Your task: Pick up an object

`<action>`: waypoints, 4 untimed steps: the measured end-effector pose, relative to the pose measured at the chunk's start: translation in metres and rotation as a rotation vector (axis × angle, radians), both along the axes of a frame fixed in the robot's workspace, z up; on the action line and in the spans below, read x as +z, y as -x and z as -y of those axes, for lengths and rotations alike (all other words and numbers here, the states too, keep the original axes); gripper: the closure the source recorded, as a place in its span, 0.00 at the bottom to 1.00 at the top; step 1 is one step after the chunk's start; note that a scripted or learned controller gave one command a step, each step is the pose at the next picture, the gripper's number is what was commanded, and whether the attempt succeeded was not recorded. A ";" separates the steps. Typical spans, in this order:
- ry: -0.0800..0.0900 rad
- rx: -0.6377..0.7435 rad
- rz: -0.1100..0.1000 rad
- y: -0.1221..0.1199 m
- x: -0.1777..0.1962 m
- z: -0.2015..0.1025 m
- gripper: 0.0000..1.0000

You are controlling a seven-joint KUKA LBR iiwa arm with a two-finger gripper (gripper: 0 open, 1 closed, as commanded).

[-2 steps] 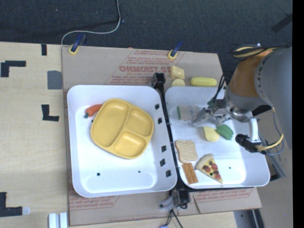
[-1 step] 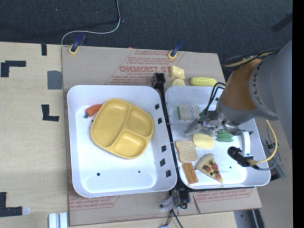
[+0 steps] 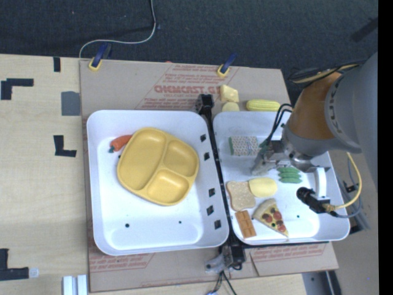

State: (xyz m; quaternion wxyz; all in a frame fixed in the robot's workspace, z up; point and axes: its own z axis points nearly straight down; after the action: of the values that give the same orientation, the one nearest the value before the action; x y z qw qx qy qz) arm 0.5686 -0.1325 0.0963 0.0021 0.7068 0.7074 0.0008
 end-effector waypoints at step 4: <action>0.001 0.004 0.006 -0.018 0.027 -0.023 0.00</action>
State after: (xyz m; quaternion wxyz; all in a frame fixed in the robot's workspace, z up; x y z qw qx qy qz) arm 0.5866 -0.1097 0.1231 0.0046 0.7055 0.7087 0.0027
